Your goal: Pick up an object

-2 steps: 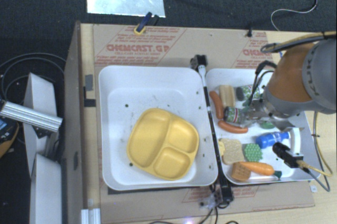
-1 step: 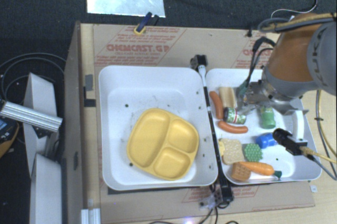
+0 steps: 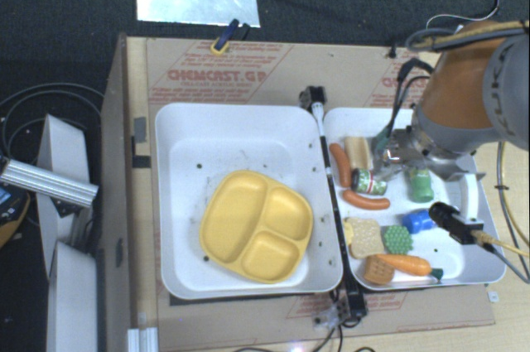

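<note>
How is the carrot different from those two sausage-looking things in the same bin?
The carrot is orange with a green tip; the sausages are red-orange all over. The carrot tapers; the sausages are rounded at both ends. The carrot lies at the bin's near edge, the sausages farther back. All three lie flat in the right bin.

Crowded close around the gripper point(image 3: 387, 162): small can point(image 3: 369, 181) and sausage point(image 3: 364, 200) just below-left, green bottle point(image 3: 421, 185) right. Open room far left, above yellow tray point(image 3: 257, 224).
</note>
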`<action>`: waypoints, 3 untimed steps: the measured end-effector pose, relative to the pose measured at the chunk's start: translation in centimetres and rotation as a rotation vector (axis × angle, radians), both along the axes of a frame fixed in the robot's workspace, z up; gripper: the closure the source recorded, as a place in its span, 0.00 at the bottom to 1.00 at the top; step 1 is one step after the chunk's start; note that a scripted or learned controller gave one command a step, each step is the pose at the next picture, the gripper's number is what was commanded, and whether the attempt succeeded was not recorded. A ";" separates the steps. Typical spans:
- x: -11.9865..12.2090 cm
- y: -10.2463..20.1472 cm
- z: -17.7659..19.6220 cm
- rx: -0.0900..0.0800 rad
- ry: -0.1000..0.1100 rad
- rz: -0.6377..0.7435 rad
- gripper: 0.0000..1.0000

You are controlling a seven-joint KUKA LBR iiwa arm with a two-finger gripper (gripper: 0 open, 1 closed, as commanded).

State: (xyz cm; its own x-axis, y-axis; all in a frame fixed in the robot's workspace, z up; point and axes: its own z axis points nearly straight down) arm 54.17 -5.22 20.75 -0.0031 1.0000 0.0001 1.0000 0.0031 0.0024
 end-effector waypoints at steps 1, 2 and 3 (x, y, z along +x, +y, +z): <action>-2.6 -3.2 -7.3 -0.001 0.004 -0.003 0.00; 1.1 -3.8 -7.0 -0.001 0.000 0.000 0.00; -5.3 -4.9 -12.3 0.000 0.002 -0.002 0.00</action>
State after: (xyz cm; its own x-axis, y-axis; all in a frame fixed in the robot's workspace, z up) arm 48.90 -10.12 8.44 -0.0010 1.0000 -0.0001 1.0000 0.0010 0.0007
